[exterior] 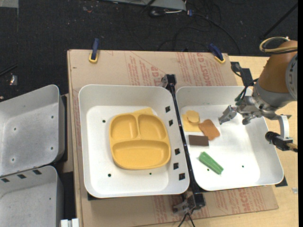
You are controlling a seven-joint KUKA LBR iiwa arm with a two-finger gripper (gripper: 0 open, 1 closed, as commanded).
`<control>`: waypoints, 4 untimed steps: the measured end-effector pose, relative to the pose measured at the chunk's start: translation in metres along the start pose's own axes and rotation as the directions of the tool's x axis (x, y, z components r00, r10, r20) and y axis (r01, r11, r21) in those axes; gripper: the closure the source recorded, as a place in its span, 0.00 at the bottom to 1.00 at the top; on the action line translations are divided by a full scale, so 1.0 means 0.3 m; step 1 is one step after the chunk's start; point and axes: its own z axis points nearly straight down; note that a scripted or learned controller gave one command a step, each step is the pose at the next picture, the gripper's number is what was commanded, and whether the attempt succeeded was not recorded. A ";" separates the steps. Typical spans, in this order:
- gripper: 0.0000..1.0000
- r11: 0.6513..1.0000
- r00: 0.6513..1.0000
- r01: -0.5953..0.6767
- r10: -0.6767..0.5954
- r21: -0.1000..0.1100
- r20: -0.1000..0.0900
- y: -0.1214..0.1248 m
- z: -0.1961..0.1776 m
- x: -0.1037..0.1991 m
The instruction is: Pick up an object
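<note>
Right bin (265,169) holds four loose pieces in its left half; left bin (94,174) carries a yellow divided tray (140,142), not my concern here.

The claw (232,115) hangs over the upper middle of the right bin, arm coming in from the right edge. I read the two fingers as spread apart, one tip toward the bin's left, the other back toward the wrist, with nothing between them. It carries nothing.

Candidates, nearest first:
- orange-brown slab (209,128), just down and left of the claw, long axis running upper-left to lower-right.
- pale yellow round piece (191,117), left of the claw, roughly level with it, touching or just overlapping the slab's upper-left end; I cannot tell which.
- dark brown block (198,140), just below the slab, long axis nearly level across the view.
- green stick (210,163), lowest, well apart from the claw, angled upper-left to lower-right.

My judgement: the slab is the likely target, being closest. What matters is that it lies down-left of the fingertips, so the claw needs a short shift that way before lowering, and the fingers should straddle its short side, across the slant.

Risk as I see it: the round piece and the brown block crowd the slab's ends, so a finger may land on a neighbour.
</note>
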 end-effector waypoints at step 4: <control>1.00 1.000 1.000 0.006 -0.006 -0.003 0.000 0.000 -0.388 0.129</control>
